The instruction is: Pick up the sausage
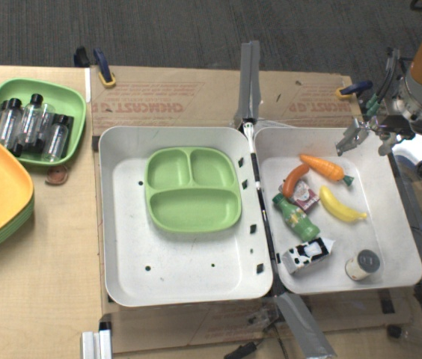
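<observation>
Sausage (pixel 295 179), right bin (pixel 398 223), beside carrot (pixel 322 167) and green bottle (pixel 297 218): tool (pixel 365 135), fingers spread, empty, above bin's far edge; advise descent straddling sausage's middle, clear of carrot.

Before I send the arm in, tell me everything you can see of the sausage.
The sausage is a short, curved, orange-red piece with a smooth, plastic-looking skin. It lies flat in the right bin, near its middle. Its upper end sits against the carrot's blunt end; its lower end rests on or beside a small dark red packet. The green bottle lies just below. The gripper is above the bin's far edge, apart from it.
</observation>
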You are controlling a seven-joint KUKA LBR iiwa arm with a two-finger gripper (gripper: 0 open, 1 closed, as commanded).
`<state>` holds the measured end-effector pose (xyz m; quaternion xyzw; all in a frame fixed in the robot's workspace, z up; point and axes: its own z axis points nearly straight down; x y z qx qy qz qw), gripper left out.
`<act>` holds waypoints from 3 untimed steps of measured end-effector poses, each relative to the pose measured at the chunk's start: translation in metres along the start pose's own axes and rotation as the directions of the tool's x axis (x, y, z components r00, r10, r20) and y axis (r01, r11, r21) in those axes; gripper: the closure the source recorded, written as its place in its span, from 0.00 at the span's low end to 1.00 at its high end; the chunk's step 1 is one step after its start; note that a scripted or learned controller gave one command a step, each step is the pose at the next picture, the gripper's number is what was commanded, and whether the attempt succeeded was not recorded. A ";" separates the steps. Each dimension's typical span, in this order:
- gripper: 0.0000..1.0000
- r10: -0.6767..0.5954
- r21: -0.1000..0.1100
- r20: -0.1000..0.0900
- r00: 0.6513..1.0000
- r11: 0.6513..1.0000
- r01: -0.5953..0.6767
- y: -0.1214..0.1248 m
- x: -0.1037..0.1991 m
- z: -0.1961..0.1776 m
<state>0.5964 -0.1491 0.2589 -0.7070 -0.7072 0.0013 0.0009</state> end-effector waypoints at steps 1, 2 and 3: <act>0.00 0.057 -0.002 0.000 0.998 0.998 -0.057 0.039 0.042 0.167; 1.00 0.060 -0.001 0.001 0.998 0.998 -0.060 0.039 0.041 0.158; 1.00 0.119 -0.001 0.000 0.993 0.993 -0.119 0.003 0.092 0.068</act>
